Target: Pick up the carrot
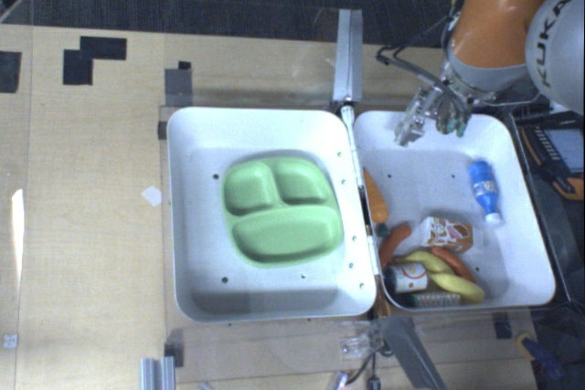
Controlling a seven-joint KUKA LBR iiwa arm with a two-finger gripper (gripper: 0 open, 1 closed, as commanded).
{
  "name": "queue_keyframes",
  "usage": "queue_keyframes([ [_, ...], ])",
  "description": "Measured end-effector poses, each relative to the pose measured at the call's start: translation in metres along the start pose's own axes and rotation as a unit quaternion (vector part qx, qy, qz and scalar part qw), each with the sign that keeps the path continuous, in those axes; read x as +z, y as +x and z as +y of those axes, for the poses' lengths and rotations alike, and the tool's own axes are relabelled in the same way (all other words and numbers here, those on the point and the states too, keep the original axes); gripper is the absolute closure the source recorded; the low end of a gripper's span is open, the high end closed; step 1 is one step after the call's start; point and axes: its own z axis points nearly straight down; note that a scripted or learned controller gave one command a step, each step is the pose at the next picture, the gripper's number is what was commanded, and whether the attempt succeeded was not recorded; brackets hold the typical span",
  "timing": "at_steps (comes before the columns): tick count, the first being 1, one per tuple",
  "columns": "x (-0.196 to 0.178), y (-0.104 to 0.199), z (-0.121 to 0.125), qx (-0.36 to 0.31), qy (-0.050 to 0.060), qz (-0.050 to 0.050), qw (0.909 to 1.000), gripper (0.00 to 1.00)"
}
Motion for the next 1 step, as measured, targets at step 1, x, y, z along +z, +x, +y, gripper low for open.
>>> queue_keyframes([
  [1, -0.0138, -0.0021, 0.0025, 0.000, -0.003, -0.005, 1.0000, 1.00],
])
